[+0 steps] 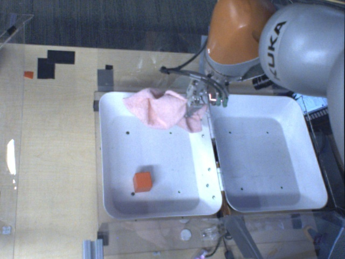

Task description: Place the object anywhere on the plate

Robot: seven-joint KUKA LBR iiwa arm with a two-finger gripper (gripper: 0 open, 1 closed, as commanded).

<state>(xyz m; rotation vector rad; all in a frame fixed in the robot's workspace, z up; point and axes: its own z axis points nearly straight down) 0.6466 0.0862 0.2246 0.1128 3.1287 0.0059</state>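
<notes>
A crumpled pink cloth (159,109) lies at the far end of the left bin (113,198), partly draped over its back rim. My gripper (195,109) is at the cloth's right end, close to the wall between the two bins. It is shut on a fold of the cloth, and a pink tail hangs just below the fingertips. A small orange cube (143,182) rests on the left bin's floor near the front left, well away from the gripper.
The right bin (269,155) sits right beside the left one, and their rims meet under the gripper. The arm's orange band (237,28) and grey body loom over the back right. Black markers (54,62) lie on the bench at far left.
</notes>
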